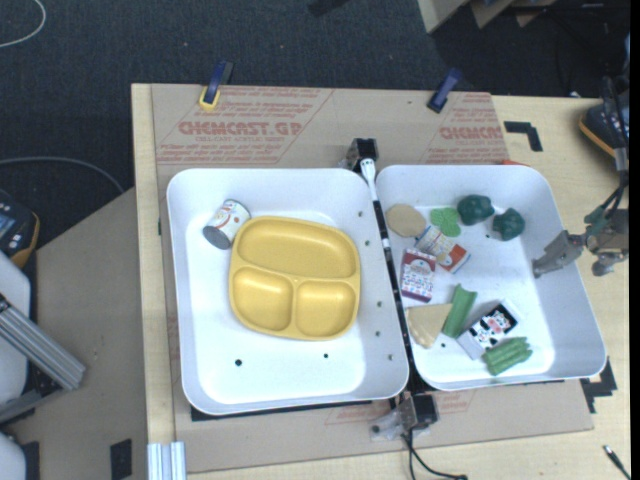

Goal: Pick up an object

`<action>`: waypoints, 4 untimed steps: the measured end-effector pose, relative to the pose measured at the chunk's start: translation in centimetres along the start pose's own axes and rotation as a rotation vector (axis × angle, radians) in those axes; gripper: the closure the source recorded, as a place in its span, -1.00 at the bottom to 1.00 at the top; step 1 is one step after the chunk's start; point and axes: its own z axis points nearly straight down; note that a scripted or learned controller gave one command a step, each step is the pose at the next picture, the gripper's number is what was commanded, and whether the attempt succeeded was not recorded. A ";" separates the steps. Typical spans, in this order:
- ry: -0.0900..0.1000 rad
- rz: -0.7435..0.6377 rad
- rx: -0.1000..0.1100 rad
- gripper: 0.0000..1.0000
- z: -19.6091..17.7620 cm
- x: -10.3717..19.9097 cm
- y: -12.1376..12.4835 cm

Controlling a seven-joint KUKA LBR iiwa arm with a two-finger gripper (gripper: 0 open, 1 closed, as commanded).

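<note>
Mostly small toy foods: green pods [506, 354], dark-green lumps [476, 208], tan wedge [428, 322].

Even, bright overhead light, soft faint shadows, white bins [190, 298] nearly glaring, slightly soft focus.

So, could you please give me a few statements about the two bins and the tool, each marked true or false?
1. The yellow divided plate lies in the left bin. True.
2. The small can stands in the right bin. False: it lies tipped in the left bin, beside the plate's upper left corner.
3. The tool is at the right bin's right edge. True.
4. The two dark green lumps sit at the right bin's near edge. False: they sit near its far side.
</note>
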 end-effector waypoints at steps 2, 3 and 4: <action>0.000 -0.004 -0.006 -1.00 3.7 0.2 -0.1; 0.000 -0.003 -0.005 -1.00 9.0 -0.8 0.2; 0.000 -0.004 -0.007 -1.00 14.5 -1.0 1.2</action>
